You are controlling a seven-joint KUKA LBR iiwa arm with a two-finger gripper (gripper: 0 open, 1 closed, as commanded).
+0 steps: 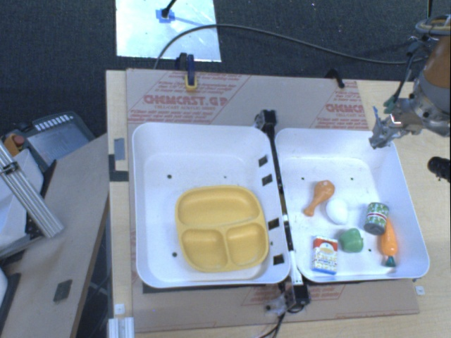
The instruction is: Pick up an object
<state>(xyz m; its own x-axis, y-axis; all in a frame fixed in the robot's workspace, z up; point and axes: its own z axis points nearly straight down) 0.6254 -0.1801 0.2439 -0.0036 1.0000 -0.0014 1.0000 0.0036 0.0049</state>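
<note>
Tool (381,134) hovers at the right bin's (296,162) far right corner, well apart from the drumstick (319,196) and egg (337,210); its state I cannot tell.

Both bins, the left (151,189) and the right (352,164), are plain white, on a pale brown board (232,94) printed with red lettering, and the floor (56,48) beyond is dark grey-blue with a silvery sheet (141,27) on it. By the left bin's front edge lies a yellow tray (222,227). In the right bin's front half lie an orange-tan drumstick (319,196), a white egg (337,210), a green lump (351,240), a can (376,217) with a green and white label, an orange carrot (388,239) with a green tip, and a white carton (325,254) with red and blue print.
</note>
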